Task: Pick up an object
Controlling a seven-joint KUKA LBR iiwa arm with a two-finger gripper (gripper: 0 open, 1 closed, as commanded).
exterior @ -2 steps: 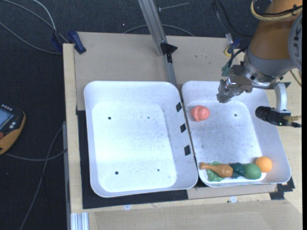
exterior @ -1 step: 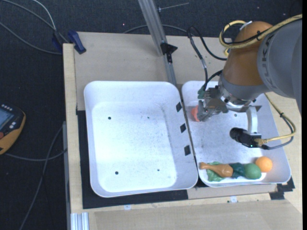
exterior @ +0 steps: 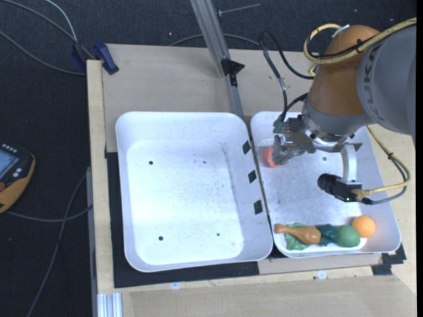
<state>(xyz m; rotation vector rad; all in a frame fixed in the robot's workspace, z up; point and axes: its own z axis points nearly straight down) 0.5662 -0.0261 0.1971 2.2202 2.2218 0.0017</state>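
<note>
Floor: dark carpet (exterior: 46,256) around the worktop, with thin grey cables (exterior: 49,15) looping across it at upper left.

Far left, on the floor: a handheld control unit (exterior: 12,174), dark with an orange edge and a small lit screen, cut off by the frame.

Worktop (exterior: 165,78): pale wood, bare along its back strip. A blue clamp (exterior: 106,57) sits at its back left corner. A black mat (exterior: 119,273) shows beneath the bins at the front left.

Left bin (exterior: 132,127): shallow, white, rounded corners, its floor speckled with fine dark flecks and a few dark dots.

Centre: a slanted aluminium post (exterior: 208,25) rises from between the bins toward the top of the view. Small black tabs (exterior: 251,175) line the seam where the two bins meet.

Right bin (exterior: 390,233): white, partly covered by the arm. Along its front wall lie, left to right, a tan drumstick-shaped toy (exterior: 297,230), a green leafy piece (exterior: 296,241) beneath it, a dark teal item (exterior: 328,234), a green ball (exterior: 348,237) and an orange ball (exterior: 363,226).

Near the back left of the right bin: a small orange-red object (exterior: 270,156), touching the tool's tip on its left side.

Tool (exterior: 283,152): lowered into the right bin; whether it is open or closed I cannot tell.

Right: grey arm (exterior: 390,78) with orange band (exterior: 340,78), yellow cable (exterior: 317,45) looped above, a black fitting (exterior: 337,187) below.
</note>
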